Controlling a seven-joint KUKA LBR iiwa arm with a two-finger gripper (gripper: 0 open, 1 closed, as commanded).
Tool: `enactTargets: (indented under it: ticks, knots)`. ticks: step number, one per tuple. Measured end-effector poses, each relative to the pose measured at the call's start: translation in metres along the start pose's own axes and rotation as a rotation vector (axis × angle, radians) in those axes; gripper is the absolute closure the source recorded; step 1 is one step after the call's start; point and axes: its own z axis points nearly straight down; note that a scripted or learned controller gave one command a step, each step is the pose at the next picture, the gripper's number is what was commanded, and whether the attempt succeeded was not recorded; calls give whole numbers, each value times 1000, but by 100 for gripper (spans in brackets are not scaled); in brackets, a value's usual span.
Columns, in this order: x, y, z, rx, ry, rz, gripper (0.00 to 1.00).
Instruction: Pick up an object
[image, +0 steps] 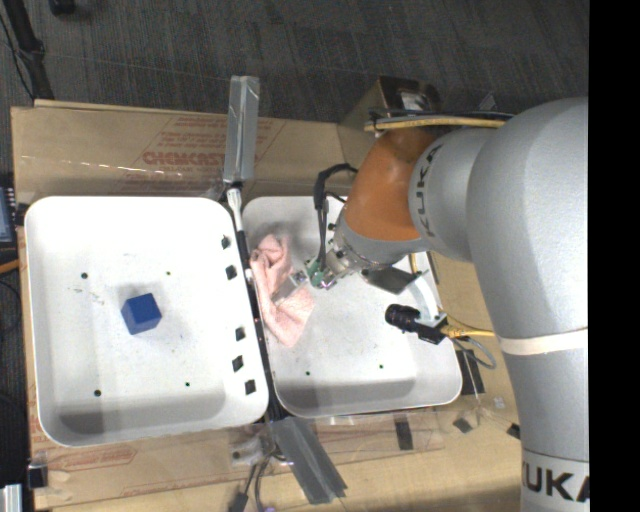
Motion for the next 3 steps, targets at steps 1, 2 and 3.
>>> enactTargets:
  ticks: [1,2,3]
  knots:
    - [0,0,-9,1,1,-3,100]
    - [53,74,-98,-3,0,-84,100]
    - [-23,62,-112,0,1,422,100]
